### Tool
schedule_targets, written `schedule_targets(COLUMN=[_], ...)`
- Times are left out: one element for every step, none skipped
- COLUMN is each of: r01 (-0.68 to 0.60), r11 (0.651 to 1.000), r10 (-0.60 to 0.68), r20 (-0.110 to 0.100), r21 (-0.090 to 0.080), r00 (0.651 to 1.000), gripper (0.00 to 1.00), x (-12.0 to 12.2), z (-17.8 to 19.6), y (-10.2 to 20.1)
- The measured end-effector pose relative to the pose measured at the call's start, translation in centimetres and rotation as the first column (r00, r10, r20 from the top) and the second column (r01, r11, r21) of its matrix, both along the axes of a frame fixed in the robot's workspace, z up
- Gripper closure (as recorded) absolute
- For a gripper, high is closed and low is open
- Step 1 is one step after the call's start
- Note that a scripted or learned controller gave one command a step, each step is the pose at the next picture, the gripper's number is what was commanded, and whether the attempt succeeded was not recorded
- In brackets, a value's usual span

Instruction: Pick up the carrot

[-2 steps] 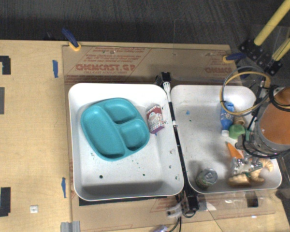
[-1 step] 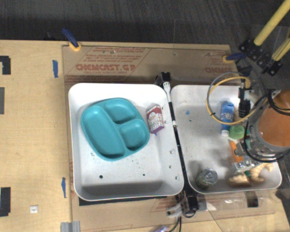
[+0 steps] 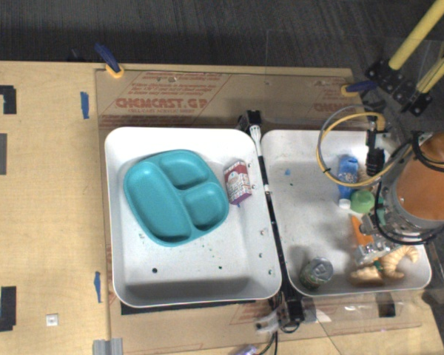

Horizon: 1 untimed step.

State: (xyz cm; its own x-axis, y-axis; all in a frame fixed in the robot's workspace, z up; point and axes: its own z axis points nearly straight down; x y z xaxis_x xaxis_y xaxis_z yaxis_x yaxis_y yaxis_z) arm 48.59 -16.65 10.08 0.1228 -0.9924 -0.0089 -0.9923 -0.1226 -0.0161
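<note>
Pincer (image 3: 370,248) low over carrot (image 3: 357,228), grip state unclear
Risk of snagging crowded bottle (image 3: 348,170) or pastry (image 3: 381,266) instead

2 white bins (image 3: 133,272), 1 teal plate (image 3: 176,195), 2 cans (image 3: 238,181).

My arm (image 3: 429,191) reaches in from the right, orange band showing above the wrist, cables looping round it. My gripper (image 3: 371,244) points down, low at the near right of the scene.
</note>
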Motion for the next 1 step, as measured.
schedule_targets(r01=[-0.046], r11=[0.999], r10=[0.046], r20=[0.0], r21=[-0.008], r00=[0.999], gripper=[1.0], x=[8.79], z=[-1.06], y=[0.14])
